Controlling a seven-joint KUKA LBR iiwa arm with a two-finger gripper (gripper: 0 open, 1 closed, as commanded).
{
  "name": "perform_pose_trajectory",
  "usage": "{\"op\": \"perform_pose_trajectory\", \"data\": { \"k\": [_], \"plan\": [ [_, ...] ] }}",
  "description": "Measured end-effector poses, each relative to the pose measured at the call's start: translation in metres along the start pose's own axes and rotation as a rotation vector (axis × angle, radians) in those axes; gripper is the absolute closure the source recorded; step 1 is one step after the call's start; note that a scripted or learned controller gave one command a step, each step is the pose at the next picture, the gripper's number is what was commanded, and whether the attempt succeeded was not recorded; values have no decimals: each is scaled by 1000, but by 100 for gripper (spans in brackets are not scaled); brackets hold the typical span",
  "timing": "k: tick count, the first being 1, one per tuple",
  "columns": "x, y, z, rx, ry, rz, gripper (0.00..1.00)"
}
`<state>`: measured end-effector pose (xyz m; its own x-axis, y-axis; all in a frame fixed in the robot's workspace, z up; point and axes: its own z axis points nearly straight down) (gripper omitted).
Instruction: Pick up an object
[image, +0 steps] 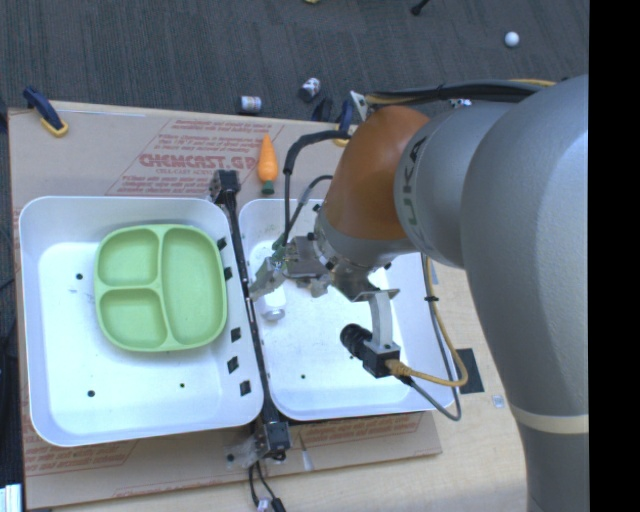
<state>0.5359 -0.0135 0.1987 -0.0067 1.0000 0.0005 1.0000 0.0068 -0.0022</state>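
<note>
Grey arm (500, 180) is lowered over small clear object (272, 305) in right white bin (330, 400); state of fingers cannot be told; centring is advised.

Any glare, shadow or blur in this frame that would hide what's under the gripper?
Camera view: lighting is even and the green tray is sharp; the white bins are bright but not blown out. The arm looms soft and large, shading the right bin. The gripper area is cluttered and slightly blurred, so its fingers are unreadable.
</note>
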Motion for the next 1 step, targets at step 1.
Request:
{"op": "perform_pose_trajectory", "data": {
  "k": [1],
  "plan": [
    [0, 0, 0, 0, -1, 0, 0]
  ]
}}
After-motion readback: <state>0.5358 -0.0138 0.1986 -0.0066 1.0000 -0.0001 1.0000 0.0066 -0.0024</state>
